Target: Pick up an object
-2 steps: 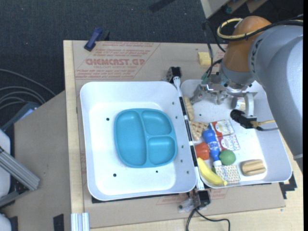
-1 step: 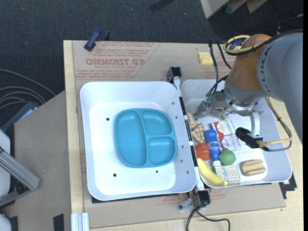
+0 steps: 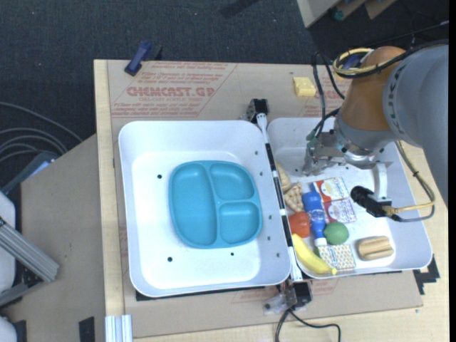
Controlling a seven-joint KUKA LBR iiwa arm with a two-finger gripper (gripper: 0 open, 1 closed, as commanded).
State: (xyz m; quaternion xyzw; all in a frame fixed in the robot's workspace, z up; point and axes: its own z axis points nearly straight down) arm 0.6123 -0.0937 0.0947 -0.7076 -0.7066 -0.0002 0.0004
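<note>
The blue bottle (image 3: 313,206), a smooth plastic cylinder with a white cap at its near end, lies lengthwise in the right bin (image 3: 417,244), a shallow white tray with rounded corners. Pressed against the bottle's left side, as the view has it, sits a glossy red-orange rounded thing (image 3: 301,224), shaped like a tomato. Left of the bottle's far end lies a knobbly beige lump (image 3: 287,185) with a rough surface. On the bottle's right lie two flat packets printed in red and white, the upper packet (image 3: 332,189) by its far end and the lower packet (image 3: 343,211) by its middle. A round green ball (image 3: 336,232) with a dull skin rests just right of the cap. Nearer than the cap, a curved yellow banana (image 3: 310,256) lies against a flat chequered packet (image 3: 343,257). Farther right of the cap is an oblong tan bread roll (image 3: 374,247).

The gripper (image 3: 312,164), bare metal below the arm's orange band, stands beyond the bottle's far end and apart from it, over bare white bin floor. Whether it is spread or closed cannot be told.

Well to the bottle's left, in the left bin (image 3: 135,144), lies a matte turquoise plate (image 3: 214,204) with rounded corners, moulded into three compartments. Far beyond the bottle, on the brown sheet (image 3: 171,91) with red lettering, sits a small yellow block (image 3: 304,86) that looks like foam.
</note>
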